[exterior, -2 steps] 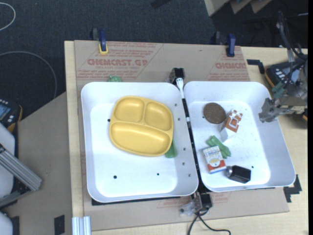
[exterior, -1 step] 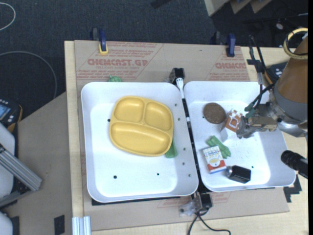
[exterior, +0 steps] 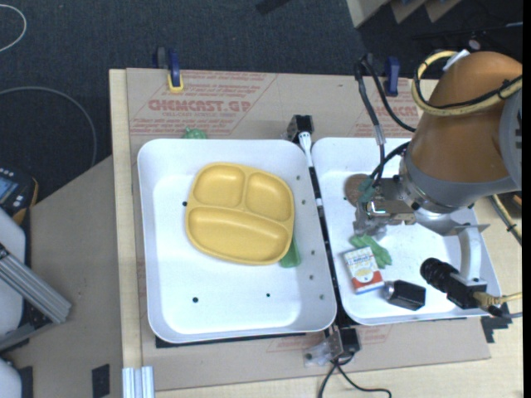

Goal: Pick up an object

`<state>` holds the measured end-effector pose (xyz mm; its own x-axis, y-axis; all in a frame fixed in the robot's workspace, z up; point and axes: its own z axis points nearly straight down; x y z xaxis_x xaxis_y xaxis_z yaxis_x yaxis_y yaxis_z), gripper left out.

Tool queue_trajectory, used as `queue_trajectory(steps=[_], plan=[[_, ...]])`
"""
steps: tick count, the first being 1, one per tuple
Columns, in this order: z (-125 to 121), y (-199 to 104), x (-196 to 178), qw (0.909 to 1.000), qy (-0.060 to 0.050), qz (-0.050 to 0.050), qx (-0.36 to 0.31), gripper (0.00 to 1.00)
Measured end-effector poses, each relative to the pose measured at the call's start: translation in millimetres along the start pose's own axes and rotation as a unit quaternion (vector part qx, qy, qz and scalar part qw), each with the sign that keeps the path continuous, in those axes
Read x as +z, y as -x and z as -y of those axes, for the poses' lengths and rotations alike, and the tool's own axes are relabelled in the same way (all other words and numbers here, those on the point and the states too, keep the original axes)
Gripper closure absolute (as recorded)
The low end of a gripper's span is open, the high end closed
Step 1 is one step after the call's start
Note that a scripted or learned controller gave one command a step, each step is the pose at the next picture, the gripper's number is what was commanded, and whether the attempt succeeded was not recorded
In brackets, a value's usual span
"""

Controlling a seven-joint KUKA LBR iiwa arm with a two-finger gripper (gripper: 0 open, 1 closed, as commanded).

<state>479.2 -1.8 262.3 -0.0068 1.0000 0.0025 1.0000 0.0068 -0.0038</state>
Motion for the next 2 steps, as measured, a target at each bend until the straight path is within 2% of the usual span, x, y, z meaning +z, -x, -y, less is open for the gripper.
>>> queue_trajectory(steps=[1,2], plan=[[-2,-77,-75,1.0,0.006,0.0,-0.001,1.0],[-1,-59,-153,1.0,0.007,0.001,0.003,1.0]])
